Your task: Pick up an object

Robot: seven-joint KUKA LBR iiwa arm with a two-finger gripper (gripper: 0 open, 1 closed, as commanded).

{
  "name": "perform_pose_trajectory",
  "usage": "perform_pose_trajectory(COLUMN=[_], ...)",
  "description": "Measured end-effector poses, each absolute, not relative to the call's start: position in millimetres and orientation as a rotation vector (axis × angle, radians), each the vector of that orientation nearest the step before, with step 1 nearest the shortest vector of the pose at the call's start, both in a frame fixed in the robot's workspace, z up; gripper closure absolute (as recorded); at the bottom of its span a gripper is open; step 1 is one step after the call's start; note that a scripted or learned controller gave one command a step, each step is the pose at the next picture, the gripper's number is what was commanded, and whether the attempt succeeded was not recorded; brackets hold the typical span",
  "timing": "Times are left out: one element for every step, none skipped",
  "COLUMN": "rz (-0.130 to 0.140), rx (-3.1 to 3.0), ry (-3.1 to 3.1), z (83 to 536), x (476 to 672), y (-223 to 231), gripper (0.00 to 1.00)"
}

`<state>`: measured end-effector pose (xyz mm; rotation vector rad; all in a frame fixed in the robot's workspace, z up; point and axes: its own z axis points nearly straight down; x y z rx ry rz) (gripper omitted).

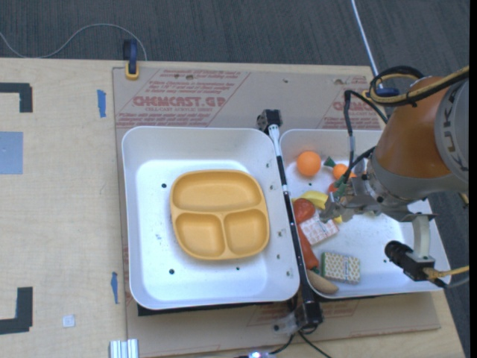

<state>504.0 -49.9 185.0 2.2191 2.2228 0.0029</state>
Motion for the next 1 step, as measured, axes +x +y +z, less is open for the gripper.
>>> perform_pose_trajectory(rz=[0.001], rx=[2.222], ry=[2.224], z=[208.1], x=[479.7], y=[0.1], gripper=[1.00])
